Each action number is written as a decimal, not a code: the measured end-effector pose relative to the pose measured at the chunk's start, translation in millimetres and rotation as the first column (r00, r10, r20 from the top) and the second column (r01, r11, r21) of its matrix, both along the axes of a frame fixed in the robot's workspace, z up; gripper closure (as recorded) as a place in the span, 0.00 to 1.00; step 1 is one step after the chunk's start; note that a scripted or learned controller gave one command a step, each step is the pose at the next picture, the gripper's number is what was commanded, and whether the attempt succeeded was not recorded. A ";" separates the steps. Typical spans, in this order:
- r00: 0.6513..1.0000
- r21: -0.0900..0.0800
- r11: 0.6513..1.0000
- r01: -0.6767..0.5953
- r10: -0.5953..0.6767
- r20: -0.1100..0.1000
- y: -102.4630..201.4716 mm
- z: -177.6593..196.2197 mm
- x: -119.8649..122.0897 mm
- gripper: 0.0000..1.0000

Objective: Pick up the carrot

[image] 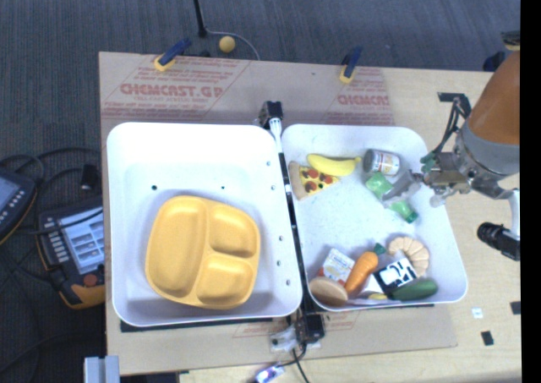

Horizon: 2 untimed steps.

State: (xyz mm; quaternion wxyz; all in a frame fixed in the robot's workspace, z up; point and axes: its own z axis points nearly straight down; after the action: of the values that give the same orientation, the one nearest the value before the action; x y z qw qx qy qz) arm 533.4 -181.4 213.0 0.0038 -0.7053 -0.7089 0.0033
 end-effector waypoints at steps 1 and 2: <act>0.978 0.007 0.978 -0.208 0.208 -0.005 52.4 -79.0 -52.2 0.00; 0.916 -0.002 0.916 -0.401 0.401 0.022 58.5 -118.7 -41.9 0.00</act>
State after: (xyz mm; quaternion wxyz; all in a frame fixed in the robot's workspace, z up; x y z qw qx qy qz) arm 491.5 -122.9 94.3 -0.0038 -0.5453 -0.8382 -0.0048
